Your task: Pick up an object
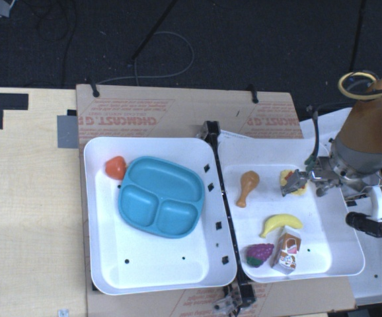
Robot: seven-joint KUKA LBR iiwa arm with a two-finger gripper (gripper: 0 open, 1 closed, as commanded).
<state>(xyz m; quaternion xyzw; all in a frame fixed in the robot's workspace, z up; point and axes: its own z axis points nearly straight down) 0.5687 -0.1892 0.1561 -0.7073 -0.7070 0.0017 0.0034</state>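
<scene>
My gripper (306,186) hangs low over the right bin (340,259), at its back right, and looks open. Its left finger (290,185) lies over a small yellow toy (287,176); I do not see the toy held between the fingers. Also in this bin are a brown drumstick (247,187) left of the gripper, a banana (281,224) in front of it, purple grapes (260,253) and a small red and white carton (287,252) near the front wall. The grey arm with its orange band (365,127) comes in from the right.
The left bin (105,269) holds a blue divided plate (161,197) and an orange-red fruit (115,168) at its back left corner. A black divider rail (221,203) runs between the bins. Brown cardboard (178,114) lies under both.
</scene>
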